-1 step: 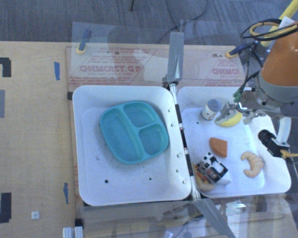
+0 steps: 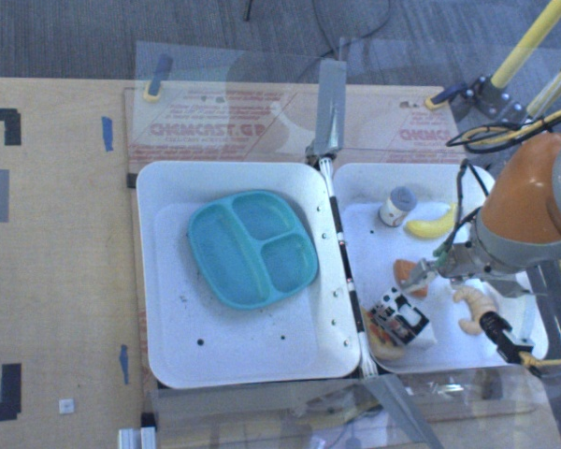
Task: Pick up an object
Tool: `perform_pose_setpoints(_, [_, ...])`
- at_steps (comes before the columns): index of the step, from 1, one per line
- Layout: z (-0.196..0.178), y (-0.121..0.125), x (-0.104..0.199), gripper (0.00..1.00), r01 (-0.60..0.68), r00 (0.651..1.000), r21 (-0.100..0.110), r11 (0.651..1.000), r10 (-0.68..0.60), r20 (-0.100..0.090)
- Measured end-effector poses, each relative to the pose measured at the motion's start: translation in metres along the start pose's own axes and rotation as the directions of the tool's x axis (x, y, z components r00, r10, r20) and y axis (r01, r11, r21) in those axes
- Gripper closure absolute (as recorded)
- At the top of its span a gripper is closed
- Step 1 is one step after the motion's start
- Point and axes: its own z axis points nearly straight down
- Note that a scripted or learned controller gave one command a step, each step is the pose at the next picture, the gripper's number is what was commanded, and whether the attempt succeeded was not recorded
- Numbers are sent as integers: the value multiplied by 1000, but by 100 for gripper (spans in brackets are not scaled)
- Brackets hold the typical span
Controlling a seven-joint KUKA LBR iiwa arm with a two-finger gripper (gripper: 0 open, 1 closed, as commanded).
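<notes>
The gripper (image 2: 404, 318) is seen low in the right bin (image 2: 355, 241), over a small orange thing (image 2: 409, 271), with a banana (image 2: 431, 224), a cup (image 2: 395, 206) and a tan toy (image 2: 471, 305) nearby, a blue plate (image 2: 252, 248) in the left bin (image 2: 168, 344), and its fingers cannot be made out.

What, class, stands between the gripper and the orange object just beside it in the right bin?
Nothing visible does. The gripper hangs in the right bin directly beside the orange object. The banana and cup lie farther back, off that path.
</notes>
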Motion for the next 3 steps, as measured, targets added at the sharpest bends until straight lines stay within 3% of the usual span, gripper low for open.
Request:
perform_pose_setpoints(1, [11,21,33,0,-29,1000,-10,1000,29,5])
perform_pose_setpoints(2, [0,21,29,100,-40,999,-14,999,40,3])
perform_pose_setpoints(3, [-129,22,102,100,-53,999,0,999,53,1])
